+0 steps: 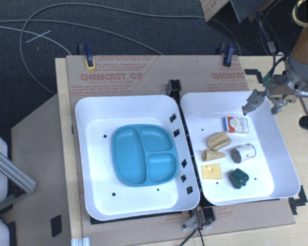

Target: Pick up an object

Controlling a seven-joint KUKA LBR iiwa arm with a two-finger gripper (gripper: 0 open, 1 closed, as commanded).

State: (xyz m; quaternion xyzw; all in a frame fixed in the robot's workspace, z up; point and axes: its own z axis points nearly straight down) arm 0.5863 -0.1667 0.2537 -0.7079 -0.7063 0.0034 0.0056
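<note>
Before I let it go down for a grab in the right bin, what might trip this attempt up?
1. The items lie close together: the bread roll and cone nearly touch, so a descent may nudge both.
2. The tool hovers near the right bin's upper right rim, beside the small carton; a slight offset could clip the wall.
3. The can lies on its side and may roll.

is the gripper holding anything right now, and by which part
Nothing is held. The gripper hovers open over the right bin's upper right, with nothing between its fingers; the small carton lies just below it.
</note>
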